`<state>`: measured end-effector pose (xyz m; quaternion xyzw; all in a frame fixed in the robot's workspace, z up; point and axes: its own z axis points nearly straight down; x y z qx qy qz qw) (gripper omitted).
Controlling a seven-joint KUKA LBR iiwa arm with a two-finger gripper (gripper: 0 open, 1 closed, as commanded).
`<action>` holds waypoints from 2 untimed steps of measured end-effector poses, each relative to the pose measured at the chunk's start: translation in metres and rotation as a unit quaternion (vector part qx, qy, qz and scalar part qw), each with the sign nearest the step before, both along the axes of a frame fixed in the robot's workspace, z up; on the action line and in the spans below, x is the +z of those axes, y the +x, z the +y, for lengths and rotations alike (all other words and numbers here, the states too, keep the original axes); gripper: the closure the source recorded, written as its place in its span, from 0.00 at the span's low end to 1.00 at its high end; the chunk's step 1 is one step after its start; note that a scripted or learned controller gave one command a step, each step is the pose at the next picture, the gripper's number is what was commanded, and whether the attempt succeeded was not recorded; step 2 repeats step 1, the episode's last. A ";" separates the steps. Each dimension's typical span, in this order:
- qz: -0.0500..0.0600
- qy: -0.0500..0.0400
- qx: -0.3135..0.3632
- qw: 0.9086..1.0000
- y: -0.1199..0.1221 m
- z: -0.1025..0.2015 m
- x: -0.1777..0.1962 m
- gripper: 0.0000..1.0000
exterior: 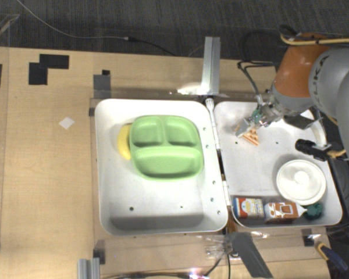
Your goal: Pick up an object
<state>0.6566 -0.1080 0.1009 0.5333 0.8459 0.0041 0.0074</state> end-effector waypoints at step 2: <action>0.004 0.001 -0.015 1.000 0.014 0.066 0.087 1.00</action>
